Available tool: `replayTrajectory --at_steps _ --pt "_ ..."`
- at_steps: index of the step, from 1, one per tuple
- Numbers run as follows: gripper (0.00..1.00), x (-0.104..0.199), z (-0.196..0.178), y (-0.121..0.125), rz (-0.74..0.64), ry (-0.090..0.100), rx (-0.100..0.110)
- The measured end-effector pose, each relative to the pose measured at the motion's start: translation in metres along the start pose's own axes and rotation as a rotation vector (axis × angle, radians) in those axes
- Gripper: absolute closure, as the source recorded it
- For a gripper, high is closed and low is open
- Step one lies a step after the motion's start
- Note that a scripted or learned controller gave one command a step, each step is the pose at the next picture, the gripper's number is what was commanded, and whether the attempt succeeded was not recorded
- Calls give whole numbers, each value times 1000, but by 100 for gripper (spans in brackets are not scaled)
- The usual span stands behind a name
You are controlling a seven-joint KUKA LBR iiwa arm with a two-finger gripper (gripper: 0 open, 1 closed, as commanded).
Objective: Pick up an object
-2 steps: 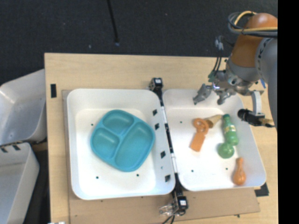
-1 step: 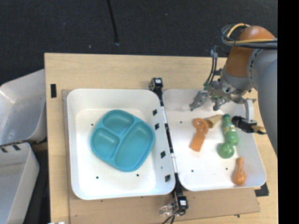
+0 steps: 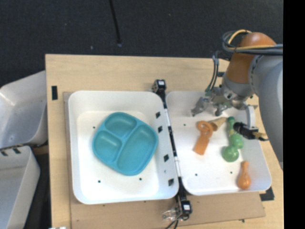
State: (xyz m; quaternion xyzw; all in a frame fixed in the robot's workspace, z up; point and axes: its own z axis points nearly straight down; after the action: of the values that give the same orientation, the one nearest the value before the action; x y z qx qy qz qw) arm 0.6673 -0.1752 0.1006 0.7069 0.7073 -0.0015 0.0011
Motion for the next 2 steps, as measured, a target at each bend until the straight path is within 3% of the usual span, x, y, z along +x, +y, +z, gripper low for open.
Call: replayTrajectory --at_steps 1,2 --pt "100 -1 -13 1 -2 -3 -5" --pt "100 1 -61 -5 3 4 -5"
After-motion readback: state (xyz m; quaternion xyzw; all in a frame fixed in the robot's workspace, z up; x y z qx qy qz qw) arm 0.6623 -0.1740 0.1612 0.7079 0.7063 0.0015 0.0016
